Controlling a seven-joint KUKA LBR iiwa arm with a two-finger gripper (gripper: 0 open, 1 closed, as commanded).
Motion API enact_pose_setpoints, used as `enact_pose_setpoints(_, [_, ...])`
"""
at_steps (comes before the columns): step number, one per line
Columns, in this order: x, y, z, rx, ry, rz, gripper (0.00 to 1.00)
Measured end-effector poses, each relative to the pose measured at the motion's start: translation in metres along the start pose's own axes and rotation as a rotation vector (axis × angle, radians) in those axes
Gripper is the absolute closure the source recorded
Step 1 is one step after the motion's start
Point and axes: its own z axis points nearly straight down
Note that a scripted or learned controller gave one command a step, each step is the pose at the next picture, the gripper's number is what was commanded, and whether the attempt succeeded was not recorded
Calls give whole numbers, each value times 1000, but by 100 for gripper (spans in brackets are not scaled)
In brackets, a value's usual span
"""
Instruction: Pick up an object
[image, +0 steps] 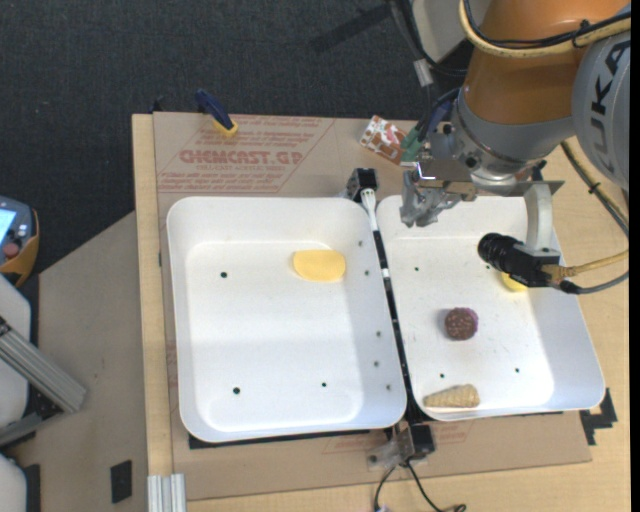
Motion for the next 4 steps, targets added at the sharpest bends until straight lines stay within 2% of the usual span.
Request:
enact_pose_setpoints(1, [49, 12, 27, 3, 0, -4, 100])
enact_pose_setpoints(2, [133, -4, 86, 9, 1, -8, 100])
enact_pose_setpoints(3, [181, 4, 116, 4, -1, -4, 100])
enact_pose_setpoints(4, [155, 61, 141, -1, -3, 5, 100])
